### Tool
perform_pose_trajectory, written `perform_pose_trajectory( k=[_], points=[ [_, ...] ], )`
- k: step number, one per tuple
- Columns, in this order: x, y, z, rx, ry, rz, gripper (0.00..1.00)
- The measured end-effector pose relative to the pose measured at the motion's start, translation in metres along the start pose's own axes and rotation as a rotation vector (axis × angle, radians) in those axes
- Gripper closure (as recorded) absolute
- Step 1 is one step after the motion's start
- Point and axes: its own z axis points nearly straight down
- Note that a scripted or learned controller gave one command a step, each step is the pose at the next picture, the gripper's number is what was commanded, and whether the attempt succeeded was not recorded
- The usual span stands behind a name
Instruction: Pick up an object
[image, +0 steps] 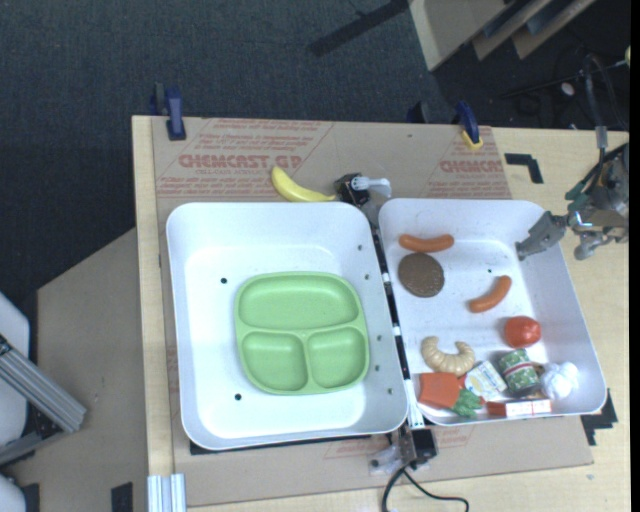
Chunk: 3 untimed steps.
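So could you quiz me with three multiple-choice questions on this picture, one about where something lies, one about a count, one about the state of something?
1. Where does the banana lie?
A. on the green tray
B. on the bench behind the left bin
C. in the right bin

2. How many sausages lie in the right bin?
A. one
B. two
C. four

3. What does the green tray hold?
A. nothing
B. a tomato
C. a croissant

Answers: 1 B, it rests on the board past the left bin's far rim. 2 B, one sausage near the far wall, another sausage mid-bin. 3 A, all three compartments are bare.
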Motion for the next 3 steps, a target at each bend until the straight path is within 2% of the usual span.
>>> perform_pose_trajectory(
  k=[1,2,3],
  points=[
    [-0.004,0.017,0.107,0.004,0.002,0.0,0.0],
    [-0.003,0.033,0.187,0.004,0.002,-0.002,0.0],
    [-0.003,0.033,0.173,-0.001,0.001,0.0,1.0]
  ],
)
